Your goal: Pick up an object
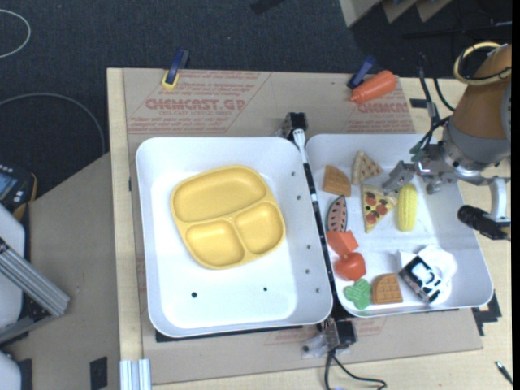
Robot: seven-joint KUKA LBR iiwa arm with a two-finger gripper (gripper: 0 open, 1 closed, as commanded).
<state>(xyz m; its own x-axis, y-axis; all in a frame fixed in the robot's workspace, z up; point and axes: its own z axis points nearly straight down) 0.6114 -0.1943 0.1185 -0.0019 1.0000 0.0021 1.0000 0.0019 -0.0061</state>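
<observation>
The right bin (467,254) holds several toy foods: a yellow corn cob (406,207), a pizza slice (374,207), a tan wedge (366,167), a brown toast piece (335,179), a watermelon slice (336,214), a red block (342,241), a red round fruit (351,265), a green piece (357,293), a waffle (387,288) and a black-and-white object (423,276). My gripper (414,177) hangs over the bin's back right, just above the corn's far end. Its fingers are spread and nothing is between them.
A yellow divided plate (227,216) lies in the left bin (158,242). An orange carrot (374,86) sits on the bench behind the right bin, and a clamp (173,70) is at the back left. The arm (481,112) enters from the right.
</observation>
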